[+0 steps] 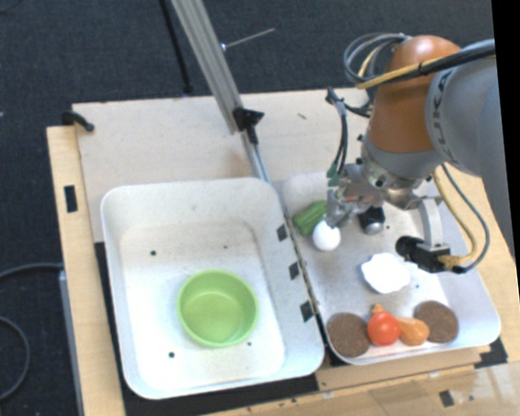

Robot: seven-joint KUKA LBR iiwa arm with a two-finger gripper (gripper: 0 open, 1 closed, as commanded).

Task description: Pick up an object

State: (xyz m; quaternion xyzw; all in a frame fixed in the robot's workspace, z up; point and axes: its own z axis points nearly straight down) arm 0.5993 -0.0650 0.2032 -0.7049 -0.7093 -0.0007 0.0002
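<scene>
My gripper hangs over the back left part of the right bin, its fingers spread apart with nothing between them. A white ball lies just below its left finger, and a green piece sits beside that finger against the bin's left wall. Further forward lie a white crumpled object, a red tomato, a small orange item and two brown discs.
The left bin holds a green bowl near its middle. A slanted metal pole rises behind the bins. Cables and a black connector hang from the wrist over the right bin.
</scene>
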